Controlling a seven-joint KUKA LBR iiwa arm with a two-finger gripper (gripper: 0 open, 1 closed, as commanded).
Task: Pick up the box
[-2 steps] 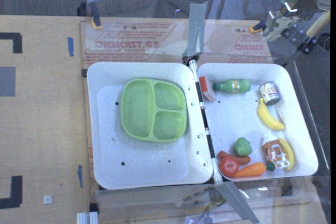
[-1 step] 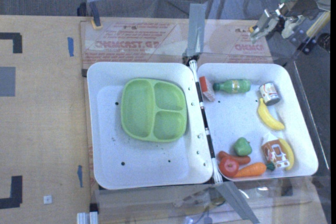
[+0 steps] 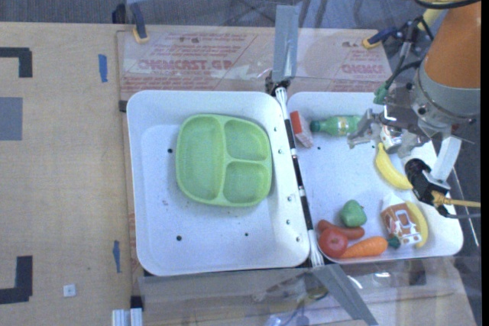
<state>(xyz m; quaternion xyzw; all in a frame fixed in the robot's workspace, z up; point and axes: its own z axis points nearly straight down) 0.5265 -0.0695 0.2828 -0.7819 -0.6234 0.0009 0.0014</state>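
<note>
The box, a small orange-and-white carton, is seen lying flat in the near right corner of the right bin, touching a banana on its right and well apart from the carrot and green pepper to its left. The end effector is placed farther back over the same bin, and whether it is released or clenched cannot be told. A clean grasp would probably be best made from straight above, with the banana left outside.
</note>
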